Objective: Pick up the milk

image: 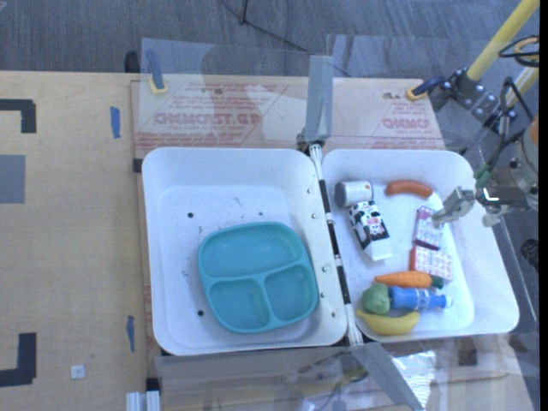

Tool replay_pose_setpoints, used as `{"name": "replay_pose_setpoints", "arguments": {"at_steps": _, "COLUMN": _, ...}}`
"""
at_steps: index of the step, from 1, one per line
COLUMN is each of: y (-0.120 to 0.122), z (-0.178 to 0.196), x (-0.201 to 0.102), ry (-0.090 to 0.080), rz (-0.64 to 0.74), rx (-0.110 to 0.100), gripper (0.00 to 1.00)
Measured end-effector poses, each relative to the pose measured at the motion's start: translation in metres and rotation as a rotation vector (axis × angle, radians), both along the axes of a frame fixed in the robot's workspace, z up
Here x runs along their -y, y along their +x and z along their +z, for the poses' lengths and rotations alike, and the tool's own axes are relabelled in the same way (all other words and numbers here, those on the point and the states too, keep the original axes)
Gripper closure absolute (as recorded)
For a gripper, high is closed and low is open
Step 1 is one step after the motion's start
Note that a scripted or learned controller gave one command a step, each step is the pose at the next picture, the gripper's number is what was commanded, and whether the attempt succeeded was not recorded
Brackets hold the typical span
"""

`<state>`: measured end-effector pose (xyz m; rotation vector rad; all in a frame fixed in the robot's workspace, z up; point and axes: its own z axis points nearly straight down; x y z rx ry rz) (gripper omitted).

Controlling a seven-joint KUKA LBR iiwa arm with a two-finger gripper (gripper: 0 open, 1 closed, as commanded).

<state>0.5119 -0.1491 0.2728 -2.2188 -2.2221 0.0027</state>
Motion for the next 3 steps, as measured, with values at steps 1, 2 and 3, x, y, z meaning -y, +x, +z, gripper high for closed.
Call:
{"name": "replay_pose_setpoints", "arguments": {"at_steps": 1, "y": 0.017, "z": -0.090, "x": -0.076, "ry": 0.001, "rz": 0.041, "rx": -0.001, "gripper": 0.00}}
{"name": "replay_pose_setpoints", "arguments": {"at_steps": 2, "y": 0.059, "z": -0.090, "x": -0.134, "ry": 0.000, "rz": 0.075, "rx": 0.001, "gripper": 0.00}}
{"name": "replay_pose_setpoints", "arguments": {"at_steps": 3, "y": 0.025, "z": -0.090, "x": -0.092, "ry": 0.001, "rz": 0.145, "rx": -0.001, "gripper": 0.00}}
